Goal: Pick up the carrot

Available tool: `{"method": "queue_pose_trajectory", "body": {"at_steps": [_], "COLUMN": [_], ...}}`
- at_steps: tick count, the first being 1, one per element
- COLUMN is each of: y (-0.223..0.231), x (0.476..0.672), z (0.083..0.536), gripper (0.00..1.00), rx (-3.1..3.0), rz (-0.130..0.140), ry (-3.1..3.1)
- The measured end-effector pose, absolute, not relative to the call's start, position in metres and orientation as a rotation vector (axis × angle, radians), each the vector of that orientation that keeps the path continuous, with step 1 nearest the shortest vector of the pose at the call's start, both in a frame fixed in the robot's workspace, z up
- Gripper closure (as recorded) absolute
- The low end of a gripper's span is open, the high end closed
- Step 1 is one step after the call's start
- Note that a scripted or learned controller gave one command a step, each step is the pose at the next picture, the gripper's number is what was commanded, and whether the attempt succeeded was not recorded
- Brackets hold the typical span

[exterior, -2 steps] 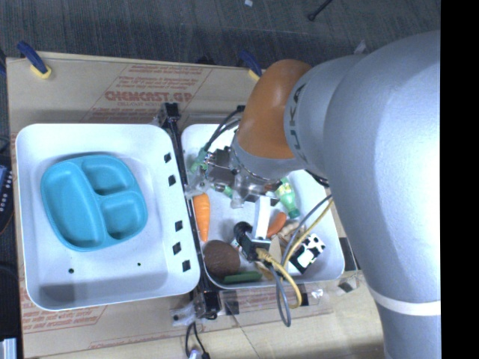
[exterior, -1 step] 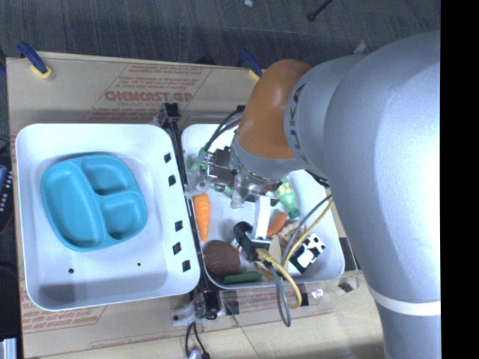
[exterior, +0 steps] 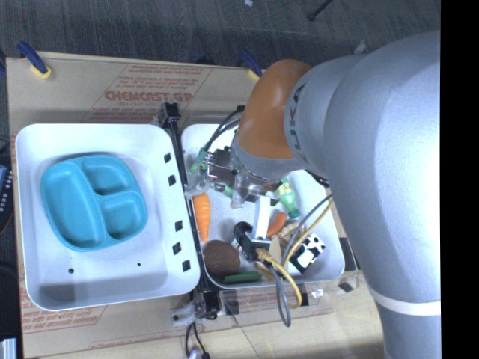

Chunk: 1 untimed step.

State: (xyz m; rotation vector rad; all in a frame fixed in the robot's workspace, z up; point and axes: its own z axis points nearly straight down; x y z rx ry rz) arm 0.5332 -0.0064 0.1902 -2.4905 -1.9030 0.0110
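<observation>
From the overhead camera view, I am watching the arm [exterior: 352,126] hanging over the right bin [exterior: 329,264], its wrist covering much of that bin. The carrot [exterior: 202,214] is lying against the bin's left wall, its long axis running roughly toward and away from the camera, beside a brown round object [exterior: 221,258]. The gripper [exterior: 241,187] is sitting just right of the carrot's upper end, so I am judging the coming move as a short shift leftward. Whether the jaws are apart or together, I cannot tell. The blue tray [exterior: 93,200] is resting in the left bin [exterior: 45,279].
</observation>
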Motion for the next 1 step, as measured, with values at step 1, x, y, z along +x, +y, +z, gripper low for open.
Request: {"method": "queue_pose_trajectory", "body": {"at_steps": [1], "y": [-0.0064], "x": [0.5332], "z": [0.1902], "gripper": [0.00], "rx": [-2.491], "rz": [0.011], "ry": [-1.903]}}
